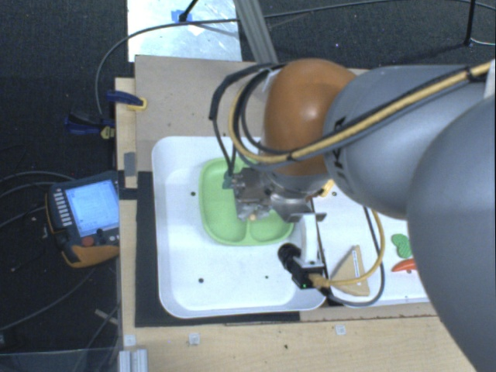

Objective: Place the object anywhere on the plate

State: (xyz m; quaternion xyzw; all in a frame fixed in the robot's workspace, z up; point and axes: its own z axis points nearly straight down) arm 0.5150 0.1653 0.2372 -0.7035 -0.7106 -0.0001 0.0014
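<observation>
Camera view shows the pincer [252,205] low over the green plate [219,208] in the left white bin [174,285], its state impossible to tell and any object hidden, while small green and orange items [403,254] lie in the right bin.

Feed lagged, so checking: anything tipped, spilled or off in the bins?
Nothing stands out. The green plate lies flat in the left bin, with the arm's wrist over its right part. A tan triangular piece and small green and orange items lie in the right bin.
</observation>
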